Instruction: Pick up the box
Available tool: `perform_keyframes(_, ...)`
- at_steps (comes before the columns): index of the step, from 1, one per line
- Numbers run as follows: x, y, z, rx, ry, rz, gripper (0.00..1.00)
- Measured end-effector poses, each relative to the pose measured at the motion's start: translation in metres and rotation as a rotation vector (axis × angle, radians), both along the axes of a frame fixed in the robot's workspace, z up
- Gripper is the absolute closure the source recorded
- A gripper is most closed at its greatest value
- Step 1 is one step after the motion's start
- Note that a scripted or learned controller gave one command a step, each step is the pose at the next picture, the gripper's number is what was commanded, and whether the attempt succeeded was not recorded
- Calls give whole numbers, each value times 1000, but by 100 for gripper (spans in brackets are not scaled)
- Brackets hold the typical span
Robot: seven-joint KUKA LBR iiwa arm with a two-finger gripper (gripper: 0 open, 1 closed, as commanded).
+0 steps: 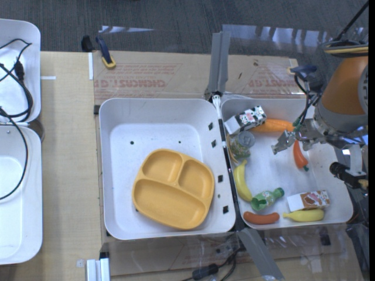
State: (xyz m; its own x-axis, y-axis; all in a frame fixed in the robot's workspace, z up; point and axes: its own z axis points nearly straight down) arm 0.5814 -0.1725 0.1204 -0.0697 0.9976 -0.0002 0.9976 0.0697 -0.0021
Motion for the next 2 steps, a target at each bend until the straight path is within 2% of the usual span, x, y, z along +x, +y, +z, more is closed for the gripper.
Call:
perform_keyframes(1, 2, 71, -13, -3, -1, -119, 0)
perform_keyframes(2, -48, 44, -29, 1, 0, 41, 0)
